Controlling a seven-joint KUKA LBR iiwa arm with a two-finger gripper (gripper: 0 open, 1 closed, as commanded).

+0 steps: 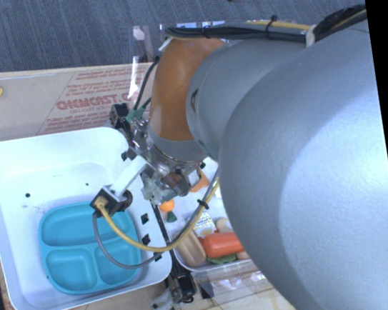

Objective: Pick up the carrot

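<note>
An orange-red piece with green at its lower end, which looks like the carrot [222, 243], lies in the right bin [183, 260] near its front-left corner. The gripper [164, 185] hangs over the divider between the two bins, above and to the left of the carrot and apart from it. Smaller orange bits show close to the gripper: one just below it [167, 206] and one at its right side [198, 182]. I cannot tell what these are. The grey arm with its orange band [177, 88] hides most of the right bin.
The left bin [7, 164] holds a blue compartment tray [85, 250] in its front half. A yellow and grey cable [119, 234] loops from the wrist over that tray. A tan food piece [190, 245] lies left of the carrot. Brown cardboard lies under the bins.
</note>
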